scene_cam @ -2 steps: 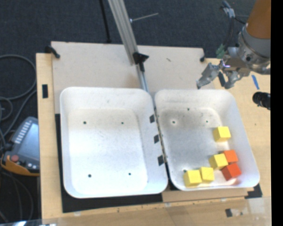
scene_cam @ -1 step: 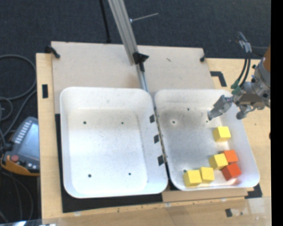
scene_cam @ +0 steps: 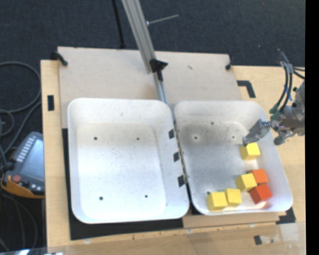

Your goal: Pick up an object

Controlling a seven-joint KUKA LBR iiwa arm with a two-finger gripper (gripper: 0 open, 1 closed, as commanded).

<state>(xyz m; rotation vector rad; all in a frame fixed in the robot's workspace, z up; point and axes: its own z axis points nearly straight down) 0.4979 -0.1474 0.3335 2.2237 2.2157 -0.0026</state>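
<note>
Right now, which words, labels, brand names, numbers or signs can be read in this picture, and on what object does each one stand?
None can be read.
The teach pendant on the floor has a screen and keys, but any marks there are too small and blurred.
The yellow cubes, the orange cube, the red cube and the white bins show plain faces.

Bench clutter away from the gripper (scene_cam: 267, 136)
An aluminium post (scene_cam: 141, 28) rises beyond and left of it; a teach pendant (scene_cam: 26, 163) and cables (scene_cam: 5, 89) lie far left.
</note>
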